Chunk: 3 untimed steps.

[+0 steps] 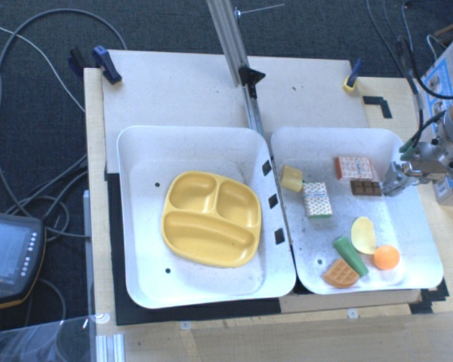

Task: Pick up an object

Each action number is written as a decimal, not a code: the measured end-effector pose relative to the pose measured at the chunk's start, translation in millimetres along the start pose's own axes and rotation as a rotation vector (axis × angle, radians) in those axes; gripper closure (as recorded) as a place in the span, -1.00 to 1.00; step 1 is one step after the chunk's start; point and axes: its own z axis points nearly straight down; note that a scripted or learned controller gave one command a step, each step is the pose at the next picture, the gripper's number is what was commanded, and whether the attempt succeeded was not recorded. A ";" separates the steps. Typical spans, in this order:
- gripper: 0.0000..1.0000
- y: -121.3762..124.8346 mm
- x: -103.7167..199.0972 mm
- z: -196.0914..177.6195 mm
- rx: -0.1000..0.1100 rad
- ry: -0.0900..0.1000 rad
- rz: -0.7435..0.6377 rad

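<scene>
From the camera above: gripper point(399, 178) low over the right bin's point(317, 138) rim at about three o'clock, state impossible to tell. Just beside it at nine o'clock, a brown chocolate piece point(366, 188), a patterned red block point(354, 167) touching that at eleven. Toward six o'clock, an orange ball point(386, 257), green cylinder point(350, 256), waffle point(341, 274). In the left bin point(136, 194), a yellow divided plate point(211, 219)

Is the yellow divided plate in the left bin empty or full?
Empty: the yellow plate shows bare compartments, lying flat in the left bin.
</scene>
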 end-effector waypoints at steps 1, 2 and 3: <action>1.00 19.3 49.7 -4.9 0.005 0.004 -0.005; 1.00 32.5 104.9 4.4 0.009 0.005 -0.005; 1.00 57.7 163.2 14.2 0.006 0.004 -0.005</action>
